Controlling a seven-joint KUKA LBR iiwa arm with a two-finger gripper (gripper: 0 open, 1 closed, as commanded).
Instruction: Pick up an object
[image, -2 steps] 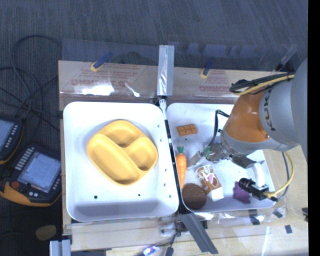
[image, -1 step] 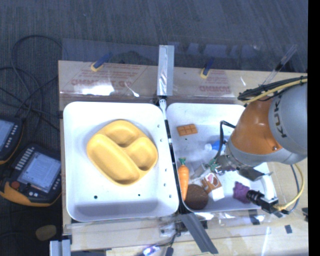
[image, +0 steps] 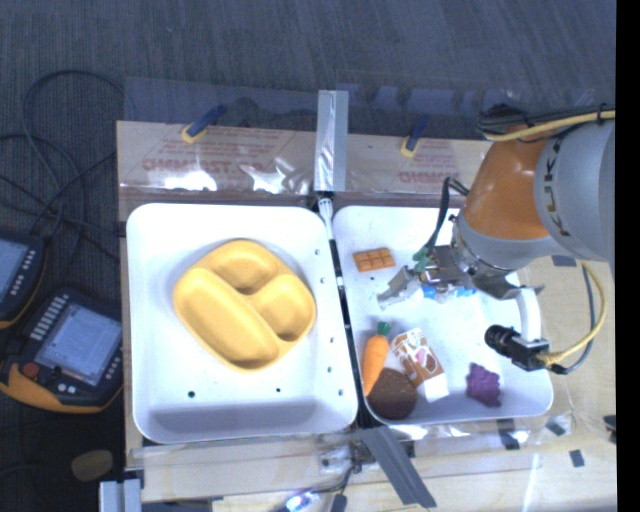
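Item: 1 gripper (image: 408, 284), poised low over the bare upper-middle floor of the right bin (image: 540, 400), fingers spread apart with nothing between them. Candidate objects, all in that bin: 1 flat orange waffle-like cracker (image: 373, 260), rectangular and ridged, just left of the fingertips; 1 carrot (image: 374, 360), smooth, tapered, green-topped, lying against the bin's left wall; 1 dark brown rounded lump (image: 392, 394), matte, touching the carrot's lower end; 1 small printed carton (image: 420, 362), boxy, tilted, resting against the lump; 1 purple knobbly piece (image: 484, 384), well apart near the lower right corner. Left bin (image: 150, 400): 1 large yellow tray-like form (image: 243, 300) with 3 soft lobes, glossy plastic. Handling judgement: the purple piece looks the cleanest target, since it stands alone and its bumpy sides should give the fingers purchase. The cracker is nearest but thin and flat, so fingers must reach the bin floor and straddle its short sides. The carrot, lump and carton crowd together; closing there risks catching 2 items or nudging them aside.
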